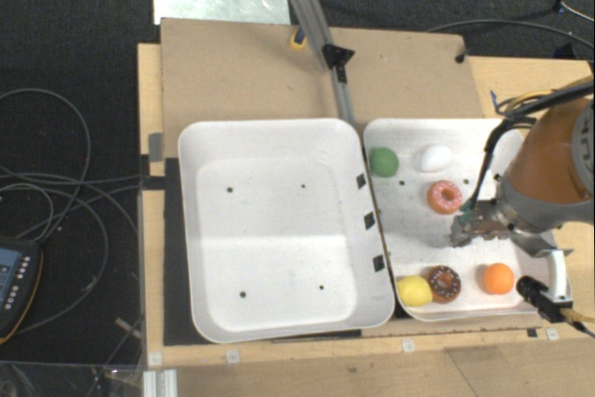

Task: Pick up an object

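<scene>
The gripper (462, 229) hovers low just below the pink doughnut (445, 196), fingers' state unclear, so next comes centring over it and closing.

dark carpet floor (74, 14), perhaps cables (46, 191), around wooden bench (242, 60).

smooth white plastic bins (279, 228) sit on a matt brown board bench (232, 70), floor dark carpet (65, 14).

Arm (556, 170) cut off by the right picture edge; upper links not seen. Gripper (462, 230) small and dark, finger state not resolvable. Right bin (409, 139): far-right rim hidden beneath the arm. Bin floor directly under the gripper is covered.
</scene>
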